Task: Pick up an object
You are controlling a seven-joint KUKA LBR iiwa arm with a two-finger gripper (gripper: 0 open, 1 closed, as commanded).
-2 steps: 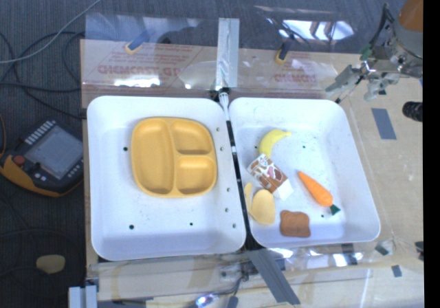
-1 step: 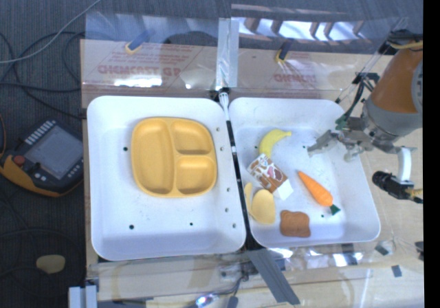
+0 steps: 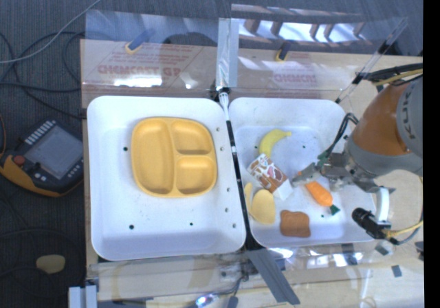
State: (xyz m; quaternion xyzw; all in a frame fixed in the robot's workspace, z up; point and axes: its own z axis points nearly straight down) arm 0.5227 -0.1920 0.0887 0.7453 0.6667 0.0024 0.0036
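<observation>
1. The arm is cut off at the right side of the view, so its upper links go unseen.
2. The end effector is small and blurred; how its fingers stand cannot be told.
3. The carrot lies just beside it; contact is unclear.
4. The print on the snack packet is too small to read.

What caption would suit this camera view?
Robot arm reaches into the right bin of toy food; yellow tray sits in the left bin.
</observation>
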